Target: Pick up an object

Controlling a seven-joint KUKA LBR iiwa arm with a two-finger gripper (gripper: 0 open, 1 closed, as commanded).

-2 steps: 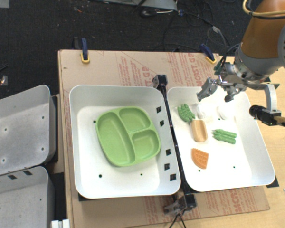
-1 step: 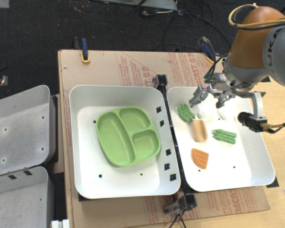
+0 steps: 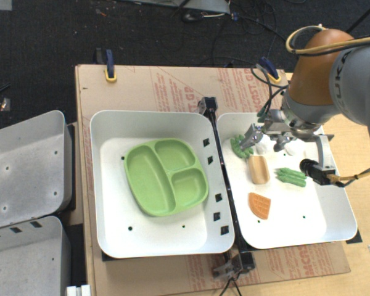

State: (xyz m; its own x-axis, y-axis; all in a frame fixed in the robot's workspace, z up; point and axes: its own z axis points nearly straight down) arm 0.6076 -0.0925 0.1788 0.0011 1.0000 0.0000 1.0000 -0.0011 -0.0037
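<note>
The arm [image 3: 351,79] has a smooth, rounded grey casing. A glossy orange band [image 3: 317,66] forms a bulbous dome above the wrist, and a thin yellowish cable loops over its top. Below the band sits a grey metal wrist flange, then the gripper [image 3: 268,139], built of pale silvery metal with slim fingers. A black cylindrical fitting [image 3: 313,170] juts from a light bracket beside it, trailing a thin cable.
</note>
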